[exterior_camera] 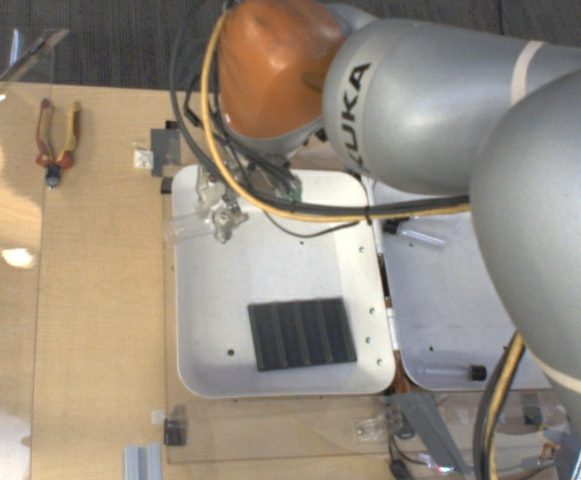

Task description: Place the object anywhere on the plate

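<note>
Plate [301, 333] near bin's [205, 368] front wall

My arm [450, 118] wears a smooth grey shell with a satin sheen, and the orange band [268, 63] above my wrist shines glossier still. Below me the left bin [210, 368] looks like smooth matt white plastic, holding a dark ribbed plate [301, 333] with a dull finish. The bench [90, 298] is pale wood, lightly glossy, with red-handled pliers [56, 138] at its far left.
</note>
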{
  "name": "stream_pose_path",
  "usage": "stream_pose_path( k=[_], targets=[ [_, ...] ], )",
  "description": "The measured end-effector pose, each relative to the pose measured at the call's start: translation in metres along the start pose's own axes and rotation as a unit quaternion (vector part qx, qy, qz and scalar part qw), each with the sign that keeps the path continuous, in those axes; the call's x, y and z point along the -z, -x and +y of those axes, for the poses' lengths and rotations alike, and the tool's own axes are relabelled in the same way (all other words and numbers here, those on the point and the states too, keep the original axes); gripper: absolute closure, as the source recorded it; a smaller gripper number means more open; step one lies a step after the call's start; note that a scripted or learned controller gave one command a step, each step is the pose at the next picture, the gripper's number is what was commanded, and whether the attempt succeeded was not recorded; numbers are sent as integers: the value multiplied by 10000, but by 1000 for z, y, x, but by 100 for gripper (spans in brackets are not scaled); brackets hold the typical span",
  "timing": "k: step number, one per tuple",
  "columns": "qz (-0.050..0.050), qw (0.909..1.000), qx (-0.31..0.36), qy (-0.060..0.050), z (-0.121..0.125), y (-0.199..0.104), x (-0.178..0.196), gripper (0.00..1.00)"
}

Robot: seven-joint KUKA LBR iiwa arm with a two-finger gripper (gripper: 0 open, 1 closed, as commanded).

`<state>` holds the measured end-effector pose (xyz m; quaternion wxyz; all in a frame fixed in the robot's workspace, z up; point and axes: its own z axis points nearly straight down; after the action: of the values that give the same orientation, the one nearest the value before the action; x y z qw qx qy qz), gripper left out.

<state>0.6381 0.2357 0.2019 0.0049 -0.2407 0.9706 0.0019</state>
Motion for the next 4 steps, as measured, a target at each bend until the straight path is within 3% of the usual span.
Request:
stream_pose_path(
  k=[1,2,3,4],
  targets=[
    [-14,9932,1168,-4,-15,29,89,100],
    [13,9966,-822,-3,-20,25,-17,100],
    [-11,9993,372,-6,-15,29,75,100],
    [15,9700,-2431,-12,-15,27,-25,100]
  ],
)
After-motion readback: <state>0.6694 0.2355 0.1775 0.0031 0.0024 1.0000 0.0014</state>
